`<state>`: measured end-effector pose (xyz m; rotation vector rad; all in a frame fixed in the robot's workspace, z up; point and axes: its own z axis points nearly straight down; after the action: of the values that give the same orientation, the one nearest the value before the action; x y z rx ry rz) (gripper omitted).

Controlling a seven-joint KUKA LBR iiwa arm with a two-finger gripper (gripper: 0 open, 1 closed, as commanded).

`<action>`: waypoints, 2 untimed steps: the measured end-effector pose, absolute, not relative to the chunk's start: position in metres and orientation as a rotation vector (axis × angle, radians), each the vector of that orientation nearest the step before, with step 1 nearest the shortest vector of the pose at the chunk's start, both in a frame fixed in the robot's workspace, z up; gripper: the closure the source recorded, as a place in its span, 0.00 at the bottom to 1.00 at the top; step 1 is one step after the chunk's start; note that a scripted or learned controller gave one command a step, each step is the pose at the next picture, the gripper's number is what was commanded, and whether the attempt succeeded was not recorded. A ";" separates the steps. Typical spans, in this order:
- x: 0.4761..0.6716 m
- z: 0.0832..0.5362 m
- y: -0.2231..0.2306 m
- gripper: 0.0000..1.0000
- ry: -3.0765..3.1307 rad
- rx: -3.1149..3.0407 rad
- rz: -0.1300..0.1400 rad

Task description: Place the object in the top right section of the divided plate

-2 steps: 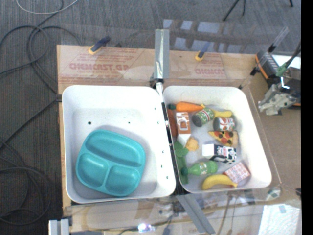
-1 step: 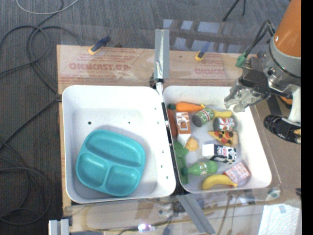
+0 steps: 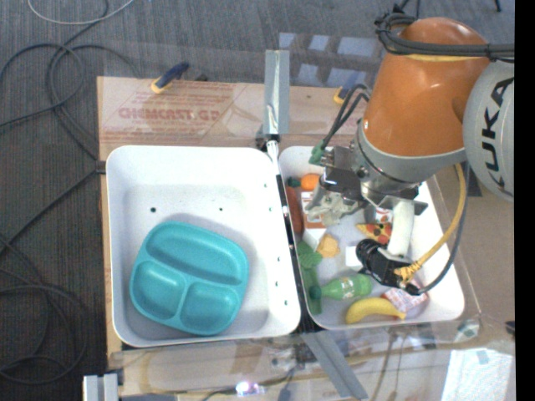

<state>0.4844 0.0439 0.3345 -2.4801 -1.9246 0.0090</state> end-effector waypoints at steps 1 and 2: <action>0.483 0.276 0.116 1.00 -1.958 -2.453 0.012; 0.484 0.283 0.115 1.00 -1.955 -2.452 0.024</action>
<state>0.4838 0.1145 0.2826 -2.4525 -1.9546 0.0244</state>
